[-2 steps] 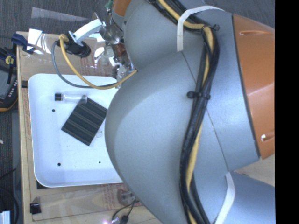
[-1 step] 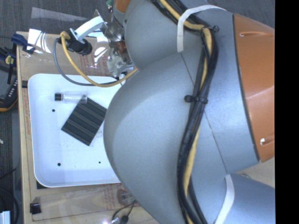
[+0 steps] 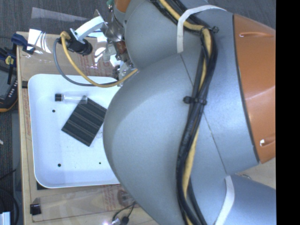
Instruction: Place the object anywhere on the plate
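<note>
One white bin point(image 3: 44, 139) sits on the wooden desk point(image 3: 70, 203), carpet beyond. The grey arm point(image 3: 187, 116) looms across; whether its fingers are open, I cannot tell.

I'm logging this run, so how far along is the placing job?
Nothing looks done yet. The clear tube and the dark ribbed pad lie loose in the white bin. The arm blocks the rest, so picking and placing are apparently left.
</note>
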